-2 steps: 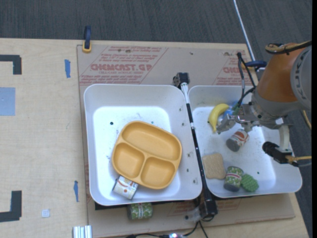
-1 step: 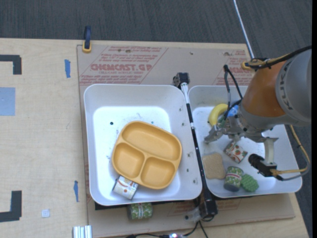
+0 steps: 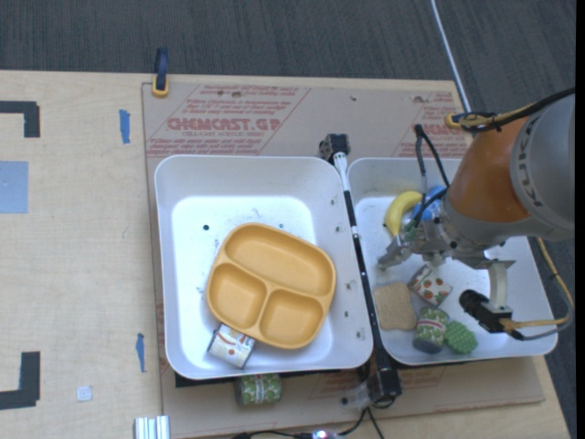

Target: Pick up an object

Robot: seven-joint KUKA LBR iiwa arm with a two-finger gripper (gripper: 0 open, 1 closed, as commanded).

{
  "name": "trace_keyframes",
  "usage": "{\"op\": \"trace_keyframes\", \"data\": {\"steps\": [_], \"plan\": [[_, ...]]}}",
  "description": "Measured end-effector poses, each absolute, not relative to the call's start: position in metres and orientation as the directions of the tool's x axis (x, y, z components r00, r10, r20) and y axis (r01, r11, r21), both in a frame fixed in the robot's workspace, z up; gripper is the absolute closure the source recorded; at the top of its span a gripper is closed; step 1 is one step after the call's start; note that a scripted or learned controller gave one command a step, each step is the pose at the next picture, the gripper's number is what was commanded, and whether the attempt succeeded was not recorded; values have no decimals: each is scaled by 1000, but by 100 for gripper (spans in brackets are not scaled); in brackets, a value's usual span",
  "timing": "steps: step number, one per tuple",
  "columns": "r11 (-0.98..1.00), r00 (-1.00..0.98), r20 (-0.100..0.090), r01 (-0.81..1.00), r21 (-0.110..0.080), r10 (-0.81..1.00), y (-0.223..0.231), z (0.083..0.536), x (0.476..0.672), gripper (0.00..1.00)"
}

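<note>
My gripper (image 3: pixel 399 250) hangs low over the left part of the right bin (image 3: pixel 369 210). A yellow banana (image 3: pixel 400 210) lies just behind it. In front of it are a tan slice of toast (image 3: pixel 395 307) and a small patterned box (image 3: pixel 430 287). Nearer the front wall sit a grey-green can (image 3: pixel 429 330) and a bumpy green piece (image 3: pixel 462 338). Nothing is visibly held. The grey arm with its orange band covers the bin's right side.
The left bin (image 3: pixel 169 245) holds a yellow divided plate (image 3: pixel 271 284), and a small white cup (image 3: pixel 230 346) leans at the plate's front left corner. Outside the bins, a green can (image 3: pixel 260 390) lies on the board in front of the left bin.
</note>
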State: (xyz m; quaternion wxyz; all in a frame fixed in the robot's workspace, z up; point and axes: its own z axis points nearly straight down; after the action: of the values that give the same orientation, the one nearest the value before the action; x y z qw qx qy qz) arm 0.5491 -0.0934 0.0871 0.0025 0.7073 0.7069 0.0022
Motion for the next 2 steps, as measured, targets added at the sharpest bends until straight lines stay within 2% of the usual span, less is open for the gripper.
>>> {"op": "trace_keyframes", "data": {"steps": [1,2], "plan": [[0,0,-1,1000,8,1000,-93,87,527,0],[1,-1,0,1000,9,1000,-94,87,524,0]]}}
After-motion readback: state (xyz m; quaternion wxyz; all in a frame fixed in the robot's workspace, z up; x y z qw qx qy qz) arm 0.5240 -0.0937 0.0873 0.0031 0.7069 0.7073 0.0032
